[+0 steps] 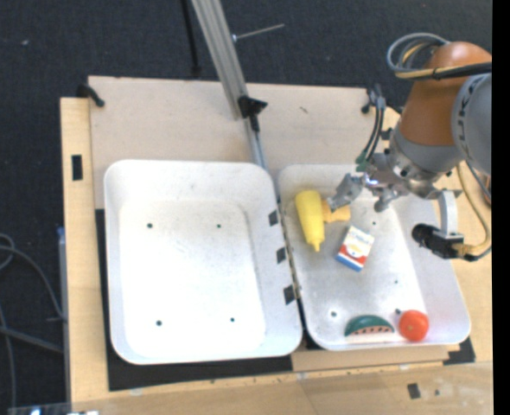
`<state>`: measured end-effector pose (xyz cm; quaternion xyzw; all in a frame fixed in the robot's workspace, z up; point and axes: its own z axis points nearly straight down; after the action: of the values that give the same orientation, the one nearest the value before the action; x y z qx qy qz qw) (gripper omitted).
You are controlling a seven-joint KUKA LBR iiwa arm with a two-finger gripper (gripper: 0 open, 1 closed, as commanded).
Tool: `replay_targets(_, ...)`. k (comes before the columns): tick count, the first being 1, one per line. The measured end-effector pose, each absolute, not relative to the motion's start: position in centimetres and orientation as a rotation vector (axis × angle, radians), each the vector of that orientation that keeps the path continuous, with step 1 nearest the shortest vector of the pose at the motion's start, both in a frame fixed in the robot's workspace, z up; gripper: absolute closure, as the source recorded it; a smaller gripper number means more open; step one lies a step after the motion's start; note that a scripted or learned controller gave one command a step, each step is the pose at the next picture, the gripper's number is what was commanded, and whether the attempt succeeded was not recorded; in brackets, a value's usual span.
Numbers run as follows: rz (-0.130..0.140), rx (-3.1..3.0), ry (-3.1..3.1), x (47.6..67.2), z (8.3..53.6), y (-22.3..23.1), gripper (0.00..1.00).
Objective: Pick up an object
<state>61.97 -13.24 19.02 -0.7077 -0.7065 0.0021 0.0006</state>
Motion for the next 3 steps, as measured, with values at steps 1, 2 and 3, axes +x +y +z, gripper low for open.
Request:
replay_targets(1, 0.006, -2.224, -2.218, 61.6, 14.3, -14.3, 0.0)
replay_targets(2, -0.004, -2.232, -2.216, 61.7, 15.7, -14.2, 1.0)
replay_targets(3, -0.006, -2.231, -2.222, 61.7, 21.8, -15.2, 1.0)
